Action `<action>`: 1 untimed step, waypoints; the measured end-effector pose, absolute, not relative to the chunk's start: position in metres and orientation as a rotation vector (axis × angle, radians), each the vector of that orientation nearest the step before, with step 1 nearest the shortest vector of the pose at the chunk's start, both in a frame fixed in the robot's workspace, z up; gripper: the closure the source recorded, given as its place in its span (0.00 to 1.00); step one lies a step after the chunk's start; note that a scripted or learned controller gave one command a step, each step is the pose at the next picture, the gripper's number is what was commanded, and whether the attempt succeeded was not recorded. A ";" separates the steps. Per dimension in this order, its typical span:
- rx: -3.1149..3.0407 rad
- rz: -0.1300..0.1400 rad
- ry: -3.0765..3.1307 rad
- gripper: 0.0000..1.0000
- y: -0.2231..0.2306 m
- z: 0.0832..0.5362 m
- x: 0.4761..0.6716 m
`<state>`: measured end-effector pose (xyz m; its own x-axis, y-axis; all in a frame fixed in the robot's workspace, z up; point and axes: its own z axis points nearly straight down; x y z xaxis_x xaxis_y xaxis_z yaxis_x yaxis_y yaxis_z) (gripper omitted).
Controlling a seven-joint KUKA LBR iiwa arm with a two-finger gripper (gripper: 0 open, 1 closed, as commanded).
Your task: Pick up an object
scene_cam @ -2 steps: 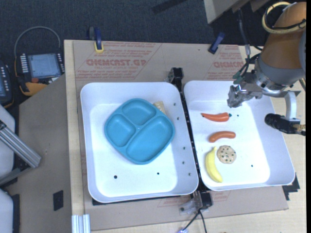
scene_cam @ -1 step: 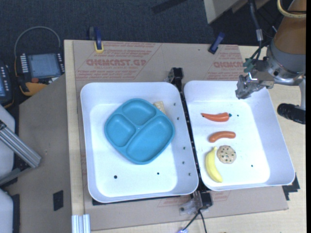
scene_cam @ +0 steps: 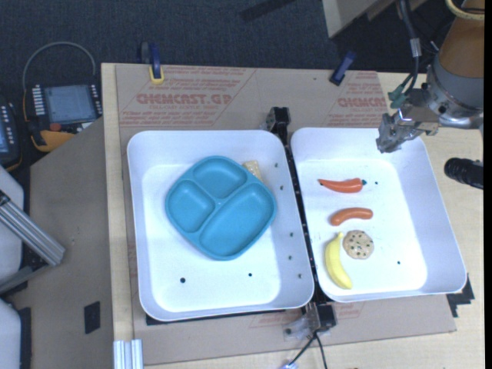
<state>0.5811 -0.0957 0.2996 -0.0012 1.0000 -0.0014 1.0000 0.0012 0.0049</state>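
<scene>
Claw (scene_cam: 390, 141) hovers over right bin (scene_cam: 430, 206) upper edge, finger state cannot tell. Nearest target, red chili pepper (scene_cam: 340, 184), lies down-left of it, long axis left-right; sausage (scene_cam: 351, 216) beyond.

Single fixed overhead camera, slanted down over both white bins (scene_cam: 146, 206).

In the right bin (scene_cam: 415, 206), the chili (scene_cam: 340, 184), sausage (scene_cam: 351, 216), cookie (scene_cam: 358, 244) and banana (scene_cam: 336, 262) crowded the nine-o'clock side; the cookie touched the banana. The three-o'clock half lay bare for a descent. In the left bin (scene_cam: 154, 229), the blue tray (scene_cam: 221, 206) covered the middle, leaving floor free toward six o'clock.
</scene>
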 end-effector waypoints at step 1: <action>2.218 -0.001 2.232 1.00 -0.037 0.281 0.569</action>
<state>0.5691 -0.0367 0.2813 -0.0062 1.0000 0.0028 1.0000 0.0062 -0.0038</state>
